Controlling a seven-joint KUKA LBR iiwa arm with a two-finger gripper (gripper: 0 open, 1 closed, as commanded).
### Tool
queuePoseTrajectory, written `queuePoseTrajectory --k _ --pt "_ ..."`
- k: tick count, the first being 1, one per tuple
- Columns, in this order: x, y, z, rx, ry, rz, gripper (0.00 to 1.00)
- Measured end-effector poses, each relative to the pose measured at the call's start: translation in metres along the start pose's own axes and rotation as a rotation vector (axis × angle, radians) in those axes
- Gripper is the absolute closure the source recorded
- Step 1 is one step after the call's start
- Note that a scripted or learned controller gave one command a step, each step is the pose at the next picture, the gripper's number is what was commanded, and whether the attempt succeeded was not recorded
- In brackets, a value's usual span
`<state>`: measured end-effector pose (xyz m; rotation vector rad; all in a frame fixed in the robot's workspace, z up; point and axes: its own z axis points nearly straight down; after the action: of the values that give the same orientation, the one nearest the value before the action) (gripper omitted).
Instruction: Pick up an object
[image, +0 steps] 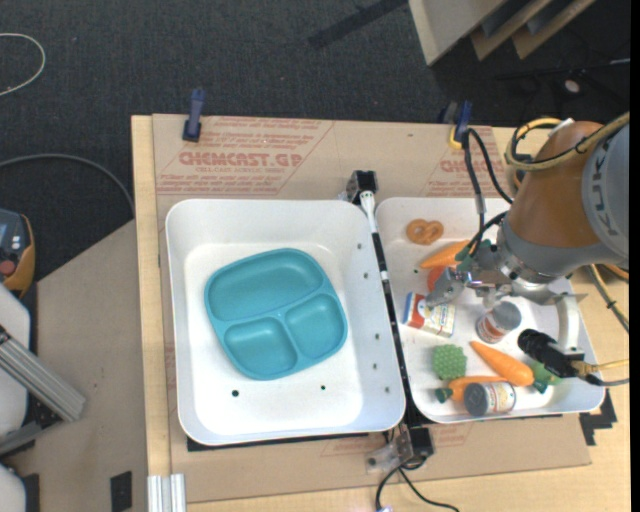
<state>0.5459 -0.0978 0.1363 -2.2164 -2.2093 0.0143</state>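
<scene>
While the arm (560, 200) hangs low over the right bin (590, 400), its tool (470, 282) sits among the clutter there, and whether it is released or clenched cannot be told from this slanted view; nothing is visibly caught in it. Candidates for picking lie close by: a small red-and-white carton (428, 314) just beside the tool, an orange carrot (442, 256) above it, a pretzel-shaped toy (424, 232) near the bin's top, a green broccoli piece (449, 361), a second carrot (503, 364) and a small bottle (489, 398) toward the near edge. The left bin (190, 330) carries a teal divided plate (276, 312). My judgement is that the carton is the nearest target, so the descent should be centred on it, straight down, with room kept from the carrot and from the bin wall. Crowding is the main risk: a skewed approach could nudge neighbours or pinch two things at once, so a clean vertical lift after closing would serve best.
</scene>
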Motion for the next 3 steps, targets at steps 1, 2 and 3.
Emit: queuePoseTrajectory --k 1,2,3 --pt "-0.019 0.091 -0.056 -0.028 -0.006 -0.006 0.0" --pt "-0.05 0.05 -0.105 -0.02 -0.005 0.001 0.0" --pt "-0.048 0.051 -0.102 -0.017 -0.004 -0.003 0.0"
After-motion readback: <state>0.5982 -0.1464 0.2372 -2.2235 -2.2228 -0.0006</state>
